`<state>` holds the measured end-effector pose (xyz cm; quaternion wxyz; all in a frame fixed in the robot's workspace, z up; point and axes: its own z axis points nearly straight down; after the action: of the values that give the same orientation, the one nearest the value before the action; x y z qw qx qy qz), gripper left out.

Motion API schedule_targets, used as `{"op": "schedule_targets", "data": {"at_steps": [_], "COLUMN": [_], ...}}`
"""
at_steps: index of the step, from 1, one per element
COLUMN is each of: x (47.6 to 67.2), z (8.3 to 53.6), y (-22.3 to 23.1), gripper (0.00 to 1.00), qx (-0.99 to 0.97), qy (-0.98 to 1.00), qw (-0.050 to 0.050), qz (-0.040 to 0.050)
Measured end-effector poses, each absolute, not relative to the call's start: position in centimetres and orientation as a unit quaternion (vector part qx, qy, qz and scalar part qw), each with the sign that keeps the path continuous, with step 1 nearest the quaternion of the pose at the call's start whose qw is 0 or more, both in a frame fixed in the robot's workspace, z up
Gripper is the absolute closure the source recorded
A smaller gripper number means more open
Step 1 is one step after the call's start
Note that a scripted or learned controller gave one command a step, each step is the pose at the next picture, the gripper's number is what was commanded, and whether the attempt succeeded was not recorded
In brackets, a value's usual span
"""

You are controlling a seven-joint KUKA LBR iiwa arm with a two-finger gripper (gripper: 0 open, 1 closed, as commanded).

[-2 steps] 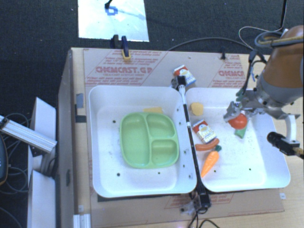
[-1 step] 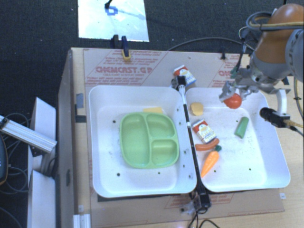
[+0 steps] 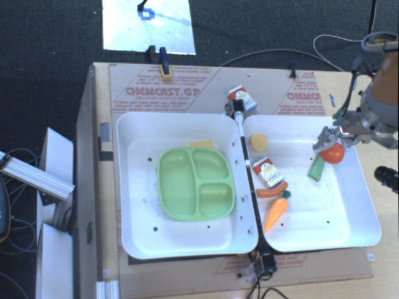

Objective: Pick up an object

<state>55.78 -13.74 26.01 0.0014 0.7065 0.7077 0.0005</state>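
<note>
The small round red toy tomato (image 3: 333, 154) sits in the right white bin (image 3: 361, 229), near its far right side. It touches the tip of the gripper (image 3: 329, 143), and I cannot tell if the gripper is gripping it or only resting on it.

It looks like light, hard plastic. It is smooth and round, so it may slip or roll. I think the best place to hold it is across its fat middle.

Just left of the tomato and a bit nearer lies a green flat block (image 3: 316, 168). Further left of the tomato are a red and white toy carton (image 3: 269, 171), a red toy sausage (image 3: 272, 191) and an orange toy carrot (image 3: 276, 210). A yellow round piece (image 3: 259, 142) lies left of the tomato too. Far left of the tomato, in the left white bin (image 3: 137, 229), is a light green tray with sections (image 3: 196, 183).
</note>
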Motion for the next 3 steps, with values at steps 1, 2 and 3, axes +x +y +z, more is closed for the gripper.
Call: {"op": "schedule_targets", "data": {"at_steps": [1,2,3], "x": [65.8,60.4,66.6], "z": [21.1,24.5,23.4], "y": [-8.5,-11.0,-13.6], "gripper": [1.00,1.00,1.00], "qx": [0.706,0.706,0.706], "qy": [0.709,0.708,0.708], "qw": [0.000,0.001,0.001], "qz": [0.0007,0.0006,0.0004]}}
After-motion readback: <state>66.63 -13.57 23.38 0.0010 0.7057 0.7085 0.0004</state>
